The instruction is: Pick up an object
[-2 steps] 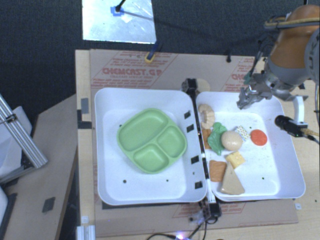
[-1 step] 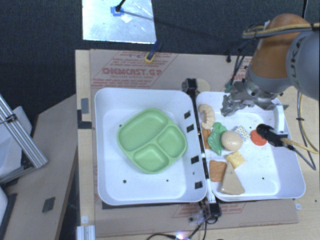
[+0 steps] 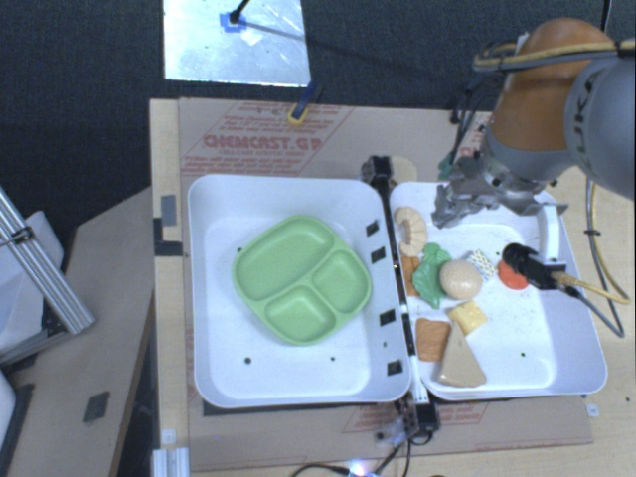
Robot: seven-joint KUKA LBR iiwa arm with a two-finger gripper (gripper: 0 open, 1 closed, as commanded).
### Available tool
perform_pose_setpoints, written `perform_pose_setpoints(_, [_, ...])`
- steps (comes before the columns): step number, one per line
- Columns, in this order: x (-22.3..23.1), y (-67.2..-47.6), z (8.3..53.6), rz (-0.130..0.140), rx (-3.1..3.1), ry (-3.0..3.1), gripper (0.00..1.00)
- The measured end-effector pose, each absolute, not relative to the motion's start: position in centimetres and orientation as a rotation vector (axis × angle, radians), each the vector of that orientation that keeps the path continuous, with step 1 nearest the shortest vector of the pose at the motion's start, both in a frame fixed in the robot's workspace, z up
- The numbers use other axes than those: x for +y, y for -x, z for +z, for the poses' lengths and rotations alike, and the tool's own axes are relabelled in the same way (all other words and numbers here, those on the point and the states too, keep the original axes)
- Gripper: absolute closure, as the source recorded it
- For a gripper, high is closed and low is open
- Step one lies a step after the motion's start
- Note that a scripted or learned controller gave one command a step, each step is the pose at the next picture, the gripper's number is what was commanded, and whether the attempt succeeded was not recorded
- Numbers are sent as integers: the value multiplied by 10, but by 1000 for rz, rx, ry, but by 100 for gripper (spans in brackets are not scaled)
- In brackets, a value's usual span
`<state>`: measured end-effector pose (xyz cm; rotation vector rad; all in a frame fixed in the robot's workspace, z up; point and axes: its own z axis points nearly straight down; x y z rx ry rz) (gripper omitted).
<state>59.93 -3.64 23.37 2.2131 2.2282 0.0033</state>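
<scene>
The right bin (image 3: 576,351) holds several toy foods. A pale ring-shaped pastry (image 3: 409,229) lies by its left wall, with a green leafy piece (image 3: 431,272) and a beige round ball (image 3: 460,278) just below it. Further down lie a yellow cube (image 3: 469,317), an orange cracker (image 3: 431,338) and a tan wedge (image 3: 460,362). A red piece (image 3: 511,278) sits to the right of the ball. My gripper (image 3: 447,210) hangs over the bin's far left corner, just right of the pastry and above the leafy piece. Nothing shows in its grasp.
The left bin (image 3: 214,366) carries a green divided plate (image 3: 301,278). A black clip divider (image 3: 390,266) runs between the bins. The grey and orange arm (image 3: 556,87) reaches in from the upper right. A shiny sheet (image 3: 237,28) lies beyond the bench.
</scene>
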Motion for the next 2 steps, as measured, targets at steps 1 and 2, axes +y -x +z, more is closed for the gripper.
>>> perform_pose_setpoints(1, [-38, -596, 234, 2, 2224, -2218, 100])
perform_pose_setpoints(2, [-39, -600, 216, 0, 2222, -2219, 100])
